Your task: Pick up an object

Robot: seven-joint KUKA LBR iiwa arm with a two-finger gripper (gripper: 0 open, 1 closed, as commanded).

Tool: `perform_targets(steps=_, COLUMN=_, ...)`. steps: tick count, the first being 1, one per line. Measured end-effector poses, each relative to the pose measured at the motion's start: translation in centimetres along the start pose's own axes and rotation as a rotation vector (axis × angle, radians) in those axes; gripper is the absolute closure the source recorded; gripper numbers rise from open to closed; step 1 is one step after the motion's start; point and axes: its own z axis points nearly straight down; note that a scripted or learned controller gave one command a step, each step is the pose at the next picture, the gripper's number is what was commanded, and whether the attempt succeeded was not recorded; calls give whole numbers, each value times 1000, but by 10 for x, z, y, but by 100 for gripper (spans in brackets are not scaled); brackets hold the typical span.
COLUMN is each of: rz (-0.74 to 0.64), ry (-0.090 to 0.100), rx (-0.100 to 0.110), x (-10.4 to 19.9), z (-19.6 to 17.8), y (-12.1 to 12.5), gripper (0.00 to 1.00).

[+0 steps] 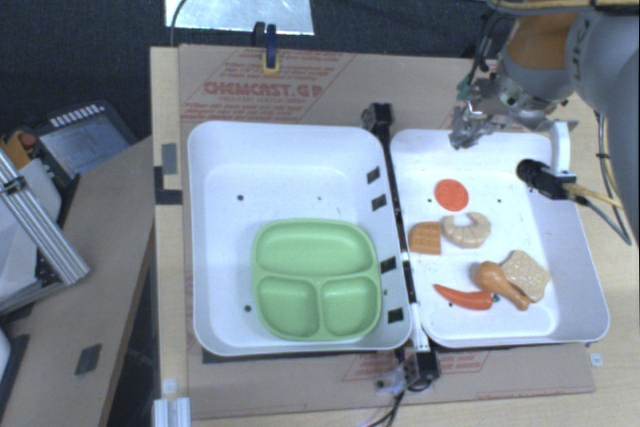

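The right bin (570, 245) holds several toy foods. A flat red disc (451, 194) lies near its middle. Below it sit a pale round piece (467, 230) and an orange wedge (425, 237). Toward the front are a red chili pepper (463, 296), a brown drumstick-like piece (497, 281) and a tan bread slice (525, 274). My gripper (466, 132) hangs over the bin's back left corner, above and behind the red disc, with nothing seen between its fingers.
The left bin (220, 165) holds a green three-compartment tray (315, 277) in its front half. A black divider strip (392, 215) runs between the bins. Grey equipment (60, 175) stands on the side table to the left.
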Motion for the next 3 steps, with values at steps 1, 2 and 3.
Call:
perform_targets(steps=1, rz=0, ry=1, rx=5, x=0, z=-12, y=1, gripper=100)
perform_targets(steps=2, rz=-4, ry=3, rx=5, x=53, z=-27, y=-8, gripper=100)
perform_targets(steps=3, rz=-5, ry=3, rx=5, x=112, z=-37, y=-14, gripper=100)
